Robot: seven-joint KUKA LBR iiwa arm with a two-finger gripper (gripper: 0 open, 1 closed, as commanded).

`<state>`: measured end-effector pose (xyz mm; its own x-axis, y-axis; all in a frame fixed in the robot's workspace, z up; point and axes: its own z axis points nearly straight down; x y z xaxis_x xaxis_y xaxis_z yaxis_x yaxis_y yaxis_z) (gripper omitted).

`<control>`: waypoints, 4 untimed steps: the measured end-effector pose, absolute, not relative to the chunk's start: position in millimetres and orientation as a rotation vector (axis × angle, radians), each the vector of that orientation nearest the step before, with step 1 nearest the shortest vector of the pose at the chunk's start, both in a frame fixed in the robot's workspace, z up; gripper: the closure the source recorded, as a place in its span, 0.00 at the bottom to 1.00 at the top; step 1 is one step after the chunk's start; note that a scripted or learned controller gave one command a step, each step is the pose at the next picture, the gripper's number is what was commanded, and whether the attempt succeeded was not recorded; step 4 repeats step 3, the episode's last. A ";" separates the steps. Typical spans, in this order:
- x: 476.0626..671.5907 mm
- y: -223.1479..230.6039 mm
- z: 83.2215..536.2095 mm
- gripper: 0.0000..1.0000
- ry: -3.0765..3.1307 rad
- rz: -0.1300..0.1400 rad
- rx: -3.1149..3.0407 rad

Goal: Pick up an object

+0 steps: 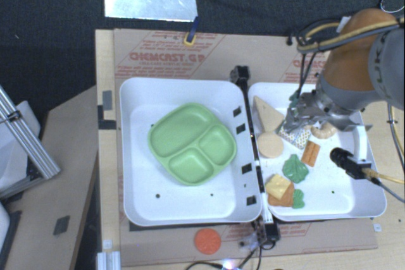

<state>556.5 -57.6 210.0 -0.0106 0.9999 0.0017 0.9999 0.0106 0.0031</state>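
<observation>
Camera view: the gripper [297, 129] hangs low in the right bin [373, 202] near its far edge; whether it grips anything cannot be told. Just beside it lie a tan wedge [267, 114], round cracker [271, 145], orange block [310, 153] and green broccoli [294, 168]. A green divided plate [192, 143] sits mid left bin [136, 199].
</observation>
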 end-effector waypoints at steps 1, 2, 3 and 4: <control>584.4 -6.2 209.8 1.00 2.233 0.006 2.209; 609.7 17.4 234.9 1.00 2.229 0.006 2.210; 600.4 17.0 232.6 1.00 2.227 0.000 2.215; 600.4 17.0 232.6 1.00 2.227 0.000 2.215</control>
